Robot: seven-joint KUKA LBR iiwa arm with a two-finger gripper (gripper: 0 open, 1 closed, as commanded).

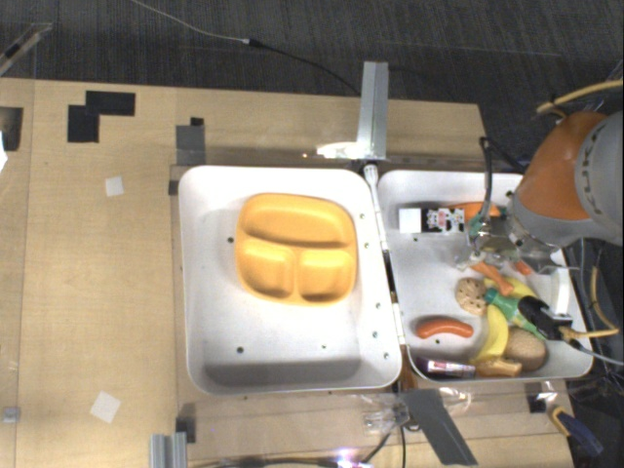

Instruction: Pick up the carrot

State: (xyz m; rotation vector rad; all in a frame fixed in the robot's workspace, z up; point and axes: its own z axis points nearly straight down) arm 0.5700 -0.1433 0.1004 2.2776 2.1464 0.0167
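Note:
The carrot [497, 275] is a small orange piece with a green top. It lies in the right bin [429, 261], towards its right side, between a cookie and a black tool. My gripper [487, 250] hangs directly over the carrot's upper end, below the orange wrist band. The arm's body hides the fingertips and part of the carrot. Whether anything sits between the fingers is not visible.
Around the carrot lie a cookie [471, 294], a banana [494, 334], a red sausage [445, 329], a potato [526, 349], a marker [448, 367] and a white box [432, 220]. The left bin [210, 291] holds a yellow divided tray [295, 245].

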